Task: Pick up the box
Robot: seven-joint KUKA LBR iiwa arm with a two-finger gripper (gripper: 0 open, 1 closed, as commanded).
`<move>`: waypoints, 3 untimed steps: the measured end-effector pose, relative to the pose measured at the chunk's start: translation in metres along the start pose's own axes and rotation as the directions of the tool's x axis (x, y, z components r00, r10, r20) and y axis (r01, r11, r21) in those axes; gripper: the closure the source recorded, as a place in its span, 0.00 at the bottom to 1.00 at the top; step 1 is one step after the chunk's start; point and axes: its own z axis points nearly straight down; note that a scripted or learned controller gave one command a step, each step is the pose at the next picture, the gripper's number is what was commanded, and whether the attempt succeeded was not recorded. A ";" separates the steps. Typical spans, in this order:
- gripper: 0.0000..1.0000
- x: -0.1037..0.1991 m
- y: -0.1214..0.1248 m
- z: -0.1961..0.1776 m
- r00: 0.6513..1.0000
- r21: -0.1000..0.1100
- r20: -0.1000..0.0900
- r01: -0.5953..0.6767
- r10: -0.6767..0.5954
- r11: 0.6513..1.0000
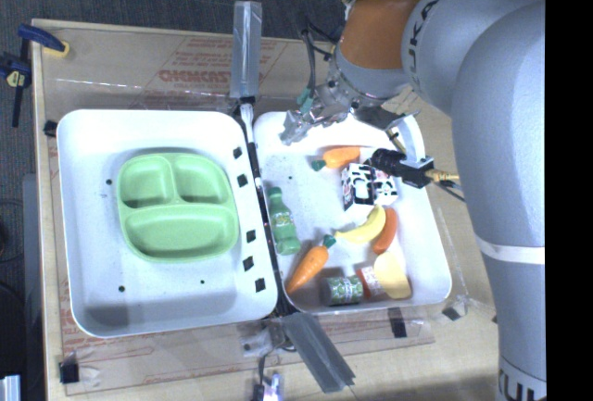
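Note:
The box (364, 184) is a small black-and-white patterned carton lying in the upper middle of the right bin (437, 246). It sits just below an orange carrot (339, 155) and above a banana (366, 229). My gripper (298, 123) hangs over the far left corner of the right bin, up and to the left of the box and apart from it. Nothing shows in the gripper. The grey arm with its orange band covers the bin's far right side.
The right bin also holds a green bottle (281, 221), a second carrot (309, 268), a can (343, 290), a red sausage (385, 231) and a yellow piece (394, 275). The left bin (93, 302) holds a green divided tray (176, 205).

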 end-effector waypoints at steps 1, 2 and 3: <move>1.00 -0.071 -0.062 -0.004 0.997 0.003 -0.001 -0.083 0.083 0.997; 1.00 0.002 -0.155 -0.023 0.999 -0.001 0.001 -0.046 0.046 0.999; 1.00 0.057 -0.142 -0.005 0.999 -0.001 0.001 -0.039 0.039 0.999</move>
